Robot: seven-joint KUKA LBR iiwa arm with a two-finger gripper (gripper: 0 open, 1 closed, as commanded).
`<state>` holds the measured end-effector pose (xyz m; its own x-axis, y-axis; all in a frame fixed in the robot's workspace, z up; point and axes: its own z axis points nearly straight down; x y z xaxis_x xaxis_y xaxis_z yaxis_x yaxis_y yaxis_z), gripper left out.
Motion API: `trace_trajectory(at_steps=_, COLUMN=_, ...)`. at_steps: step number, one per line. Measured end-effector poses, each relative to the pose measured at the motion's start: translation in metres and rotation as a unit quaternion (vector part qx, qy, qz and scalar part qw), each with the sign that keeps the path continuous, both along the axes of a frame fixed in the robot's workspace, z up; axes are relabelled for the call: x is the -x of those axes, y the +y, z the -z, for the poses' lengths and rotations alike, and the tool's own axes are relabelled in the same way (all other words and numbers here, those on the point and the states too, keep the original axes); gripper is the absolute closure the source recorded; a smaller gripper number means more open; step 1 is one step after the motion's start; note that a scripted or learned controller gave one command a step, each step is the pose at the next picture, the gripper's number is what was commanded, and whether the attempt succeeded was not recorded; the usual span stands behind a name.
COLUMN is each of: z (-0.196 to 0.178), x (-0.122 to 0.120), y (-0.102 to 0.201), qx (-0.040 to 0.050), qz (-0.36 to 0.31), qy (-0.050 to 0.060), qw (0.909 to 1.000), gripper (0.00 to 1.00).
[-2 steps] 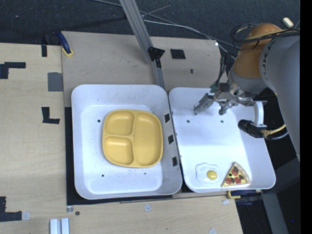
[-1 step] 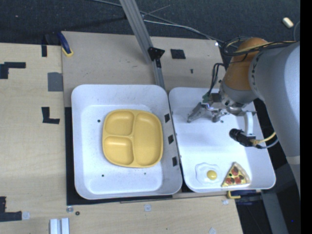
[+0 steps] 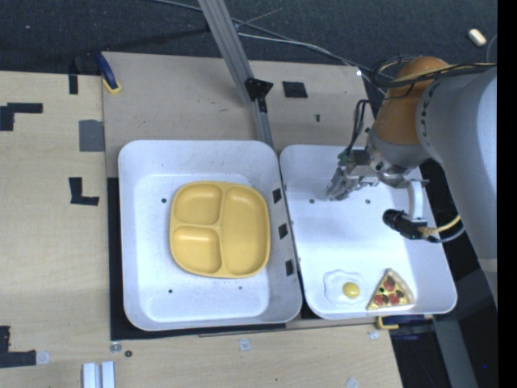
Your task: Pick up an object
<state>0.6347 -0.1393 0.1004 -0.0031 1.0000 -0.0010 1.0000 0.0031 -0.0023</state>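
Hovering upper right bin (image 3: 319, 233): end effector (image 3: 339, 188), grip state unclear; fried egg (image 3: 344, 286), pizza slice (image 3: 391, 290) lower right; yellow plate (image 3: 220, 229) left bin (image 3: 145, 217).

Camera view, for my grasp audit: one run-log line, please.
end effector: right bin, upper area | fried egg, pizza slice: untouched

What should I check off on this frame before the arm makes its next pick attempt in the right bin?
1. Targets present: fried egg toy and pizza slice toy lie in the right bin's near corner: ok.
2. Targets apart from each other: small gap visible: ok.
3. Gripper above a target: it sits near the far end, away from both: not ok.
4. Anything between the fingers: cannot tell.
5. Yellow divided plate in the left bin, out of the way: ok.
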Motion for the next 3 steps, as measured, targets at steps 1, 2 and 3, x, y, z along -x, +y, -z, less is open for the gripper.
trace_trajectory(at_steps=1, z=-0.061, x=-0.004, y=0.008, qx=-0.0003, qz=0.0, qy=-0.004, qw=1.0, gripper=1.0)
trace_trajectory(at_steps=2, z=-0.104, x=-0.003, y=0.011, qx=-0.0004, qz=0.001, qy=-0.003, qw=1.0, gripper=1.0)
trace_trajectory(at_steps=3, z=-0.163, x=0.0, y=0.02, qx=-0.0003, qz=0.0, qy=-0.003, qw=1.0, gripper=1.0)
